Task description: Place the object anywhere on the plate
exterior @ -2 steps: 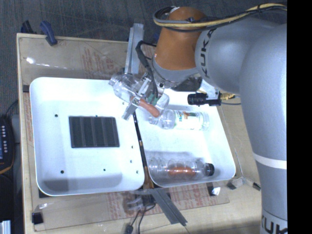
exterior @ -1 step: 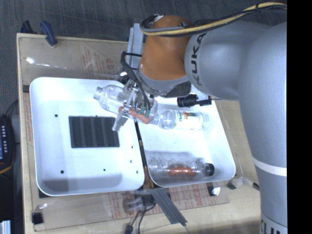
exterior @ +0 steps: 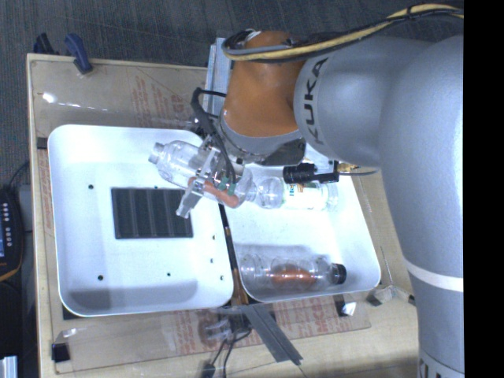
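**Clear plastic bottle over the left bin, not yet on the plate**

Clear plastic is what you should look at first: a transparent bottle (exterior: 179, 161) sits at the end of the arm (exterior: 331, 93), over the upper right part of the left bin (exterior: 71, 211). The claw (exterior: 206, 186) is right against it, with its metal fingers (exterior: 189, 201) pointing down toward the dark ribbed plate (exterior: 150, 213). From this slanted view you cannot tell how far apart the fingers are, nor whether the bottle is truly pinched between them or merely lying beside them.

Judging progress: the bottle looks to be above the plate's upper right corner, not resting on it, so the placing itself remains to be done. If the hold is real, what is left is a short move toward the plate's middle, a descent, and a release.

In the right bin (exterior: 364, 242) you can see another clear bottle with a black cap (exterior: 290, 272) lying along the near wall, and a further transparent bottle (exterior: 303, 194) under the wrist.
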